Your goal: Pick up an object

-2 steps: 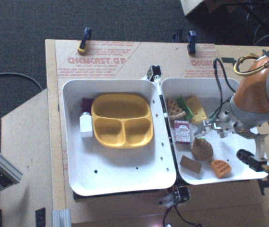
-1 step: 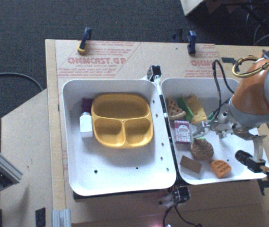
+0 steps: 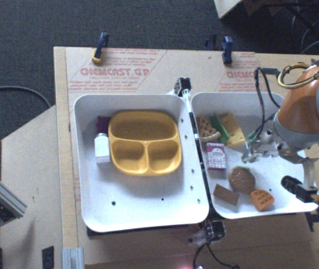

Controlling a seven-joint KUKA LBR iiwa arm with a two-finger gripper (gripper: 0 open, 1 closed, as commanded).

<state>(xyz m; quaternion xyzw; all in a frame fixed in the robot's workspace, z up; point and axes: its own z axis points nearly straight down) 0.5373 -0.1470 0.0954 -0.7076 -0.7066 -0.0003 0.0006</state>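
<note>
Right bin, by the arm: the gripper [image 3: 253, 150] hangs over the right bin [image 3: 271, 108], just above the round brown patty [image 3: 241, 179]; whether its fingers are apart or closed on anything I cannot tell
Patty: flat, dark brown disc, lying on the bin floor; nothing lifts it
Beside the patty: a red-and-white carton [image 3: 216, 155] to its left; a brown square piece [image 3: 226, 196] below left; an orange waffle-textured piece [image 3: 262, 199] below right
Farther from the patty: a yellow wedge [image 3: 233, 129] with a green strip [image 3: 221, 126] against it, up the bin; a latticed biscuit [image 3: 206, 127] left of those, near the divide
Left bin [image 3: 92, 206]: well apart from the patty; holds a yellow three-part tray [image 3: 144, 142]; a small white bottle [image 3: 102, 147] touches the tray's left edge; a dark purple item [image 3: 103, 122] just above the bottle
Bench: pale board [image 3: 64, 150] printed with red lettering; blue clamps [image 3: 227, 48] on its far edge
Room: dark carpet [image 3: 47, 15] beyond the board; cables trail across it
</note>
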